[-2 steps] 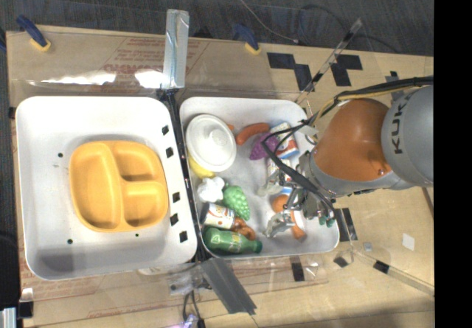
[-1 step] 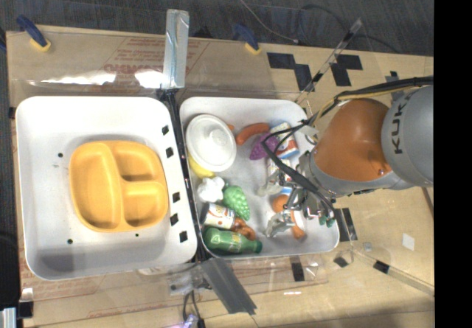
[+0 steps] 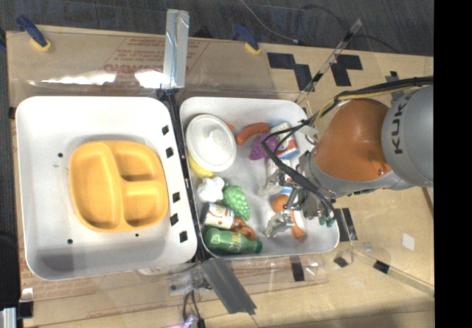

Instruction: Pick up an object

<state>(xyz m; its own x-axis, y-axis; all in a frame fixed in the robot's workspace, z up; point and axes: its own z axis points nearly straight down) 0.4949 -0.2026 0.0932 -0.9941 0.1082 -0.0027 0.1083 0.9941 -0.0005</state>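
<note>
My gripper [image 3: 282, 206] is low over the right part of the right bin [image 3: 243, 107], under the arm's orange band. It is open, with its fingers [image 3: 277, 226] spread on either side of a small orange object [image 3: 279, 203] that lies on the bin floor. Near it lie a green bumpy toy [image 3: 237, 201], a green bottle [image 3: 232, 242], a small bottle with a red label [image 3: 221, 216], a white toy [image 3: 212, 188], a white bowl [image 3: 212, 140], purple grapes [image 3: 259, 147], an orange sausage [image 3: 253, 130] and a white and blue packet [image 3: 285, 141].
The left bin [image 3: 37, 120] holds a yellow divided plate [image 3: 118, 184]. A yellow item [image 3: 198, 167] peeks out under the bowl. Cables run from the arm across the right bin's upper right corner. The bin walls stand close around the gripper on the right and front.
</note>
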